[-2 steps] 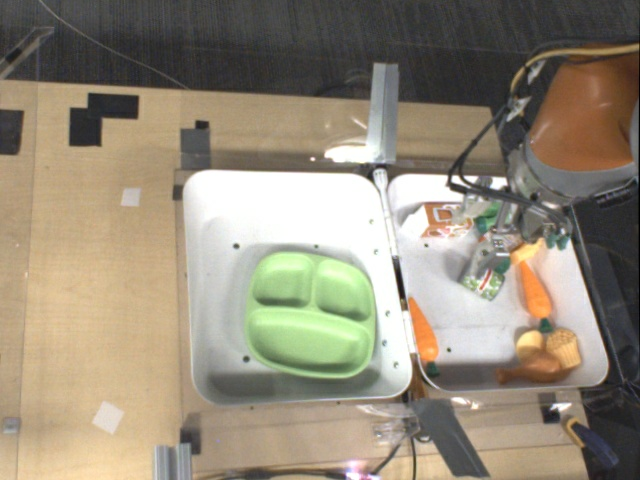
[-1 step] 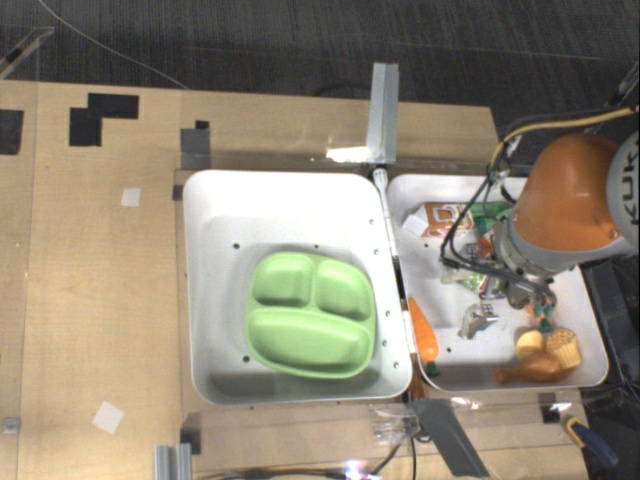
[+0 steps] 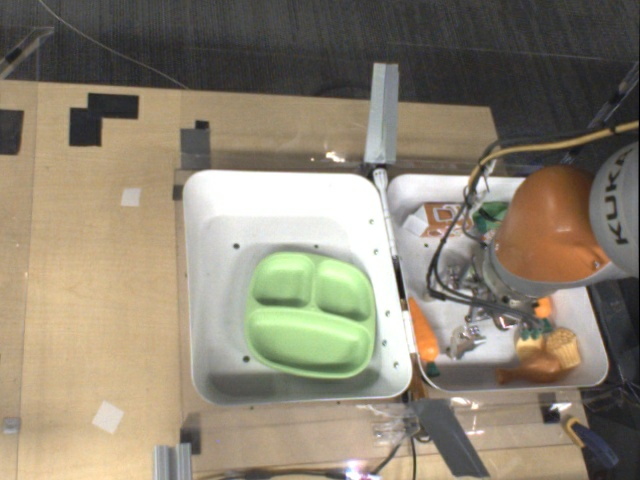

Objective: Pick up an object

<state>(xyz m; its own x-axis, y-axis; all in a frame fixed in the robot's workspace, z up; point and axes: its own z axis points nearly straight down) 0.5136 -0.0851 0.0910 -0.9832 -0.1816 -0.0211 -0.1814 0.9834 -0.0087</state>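
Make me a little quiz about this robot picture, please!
1. True or false: the green plate lies in the left bin.
2. How many sections does the green plate have? A) two B) three C) five
3. Fill in: the orange carrot lies in the ___ bin, by the wall between the two bins.

Key: 1 true; 2 B; 3 right. The arm hangs over the right bin, above the toys there.

Grey arm bearing black lettering, glossy orange band bulging above the wrist, black cables looping beside metal gripper
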